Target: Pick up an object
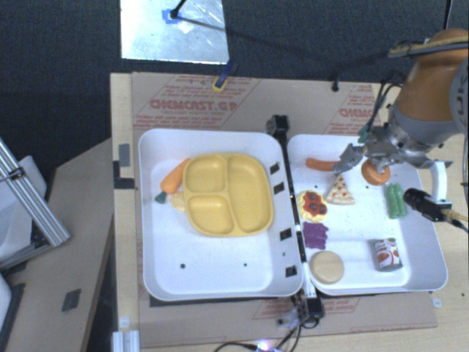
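- The end effector (359, 156) hangs over the right bin (432, 259); I can't tell whether it grips anything.
- The pizza slice (339, 191) lies just below it, the hot dog (320, 164) beside it, so I'd drop straight onto one.
- The middle wall between the bins is close on the left; there's more open floor toward the can (386, 254).

Two white bins, left (157, 273) and right (429, 266), sit side by side on a printed cardboard sheet (190, 101) that covers the wooden bench (80, 218). Black clips (278, 125) line the seam between them. A small yellow piece (219, 84) lies at the sheet's far edge. Beyond it, on dark carpet (51, 64), lies a silvery panel (190, 28) (blue tape (169, 16) near its middle). A metal rail (26, 196) slants past the bench's left edge.
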### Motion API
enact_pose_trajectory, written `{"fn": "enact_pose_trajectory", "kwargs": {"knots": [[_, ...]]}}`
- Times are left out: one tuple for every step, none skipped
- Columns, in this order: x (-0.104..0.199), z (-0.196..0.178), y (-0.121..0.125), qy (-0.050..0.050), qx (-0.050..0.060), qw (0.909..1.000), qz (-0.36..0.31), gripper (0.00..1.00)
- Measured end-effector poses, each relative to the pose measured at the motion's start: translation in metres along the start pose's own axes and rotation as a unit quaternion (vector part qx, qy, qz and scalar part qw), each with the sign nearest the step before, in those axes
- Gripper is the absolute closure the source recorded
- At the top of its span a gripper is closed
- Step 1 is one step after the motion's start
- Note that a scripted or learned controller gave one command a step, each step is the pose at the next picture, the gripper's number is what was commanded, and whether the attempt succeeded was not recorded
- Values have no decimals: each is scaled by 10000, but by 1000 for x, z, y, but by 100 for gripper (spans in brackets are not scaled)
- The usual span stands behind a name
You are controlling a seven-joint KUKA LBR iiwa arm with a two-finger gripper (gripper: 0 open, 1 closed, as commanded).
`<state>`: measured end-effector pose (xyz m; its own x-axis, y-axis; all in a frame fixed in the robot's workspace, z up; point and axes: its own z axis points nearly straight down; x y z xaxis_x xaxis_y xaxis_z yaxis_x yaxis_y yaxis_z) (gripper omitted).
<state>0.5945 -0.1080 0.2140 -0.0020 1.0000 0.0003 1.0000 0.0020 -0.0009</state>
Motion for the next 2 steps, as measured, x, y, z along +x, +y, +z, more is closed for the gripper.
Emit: {"fn": "enact_pose_trajectory", "kwargs": {"knots": [[1,60,0,-1,-11,10000,3,0],[-6,115,9,-34,-49,10000,6,0]]}}
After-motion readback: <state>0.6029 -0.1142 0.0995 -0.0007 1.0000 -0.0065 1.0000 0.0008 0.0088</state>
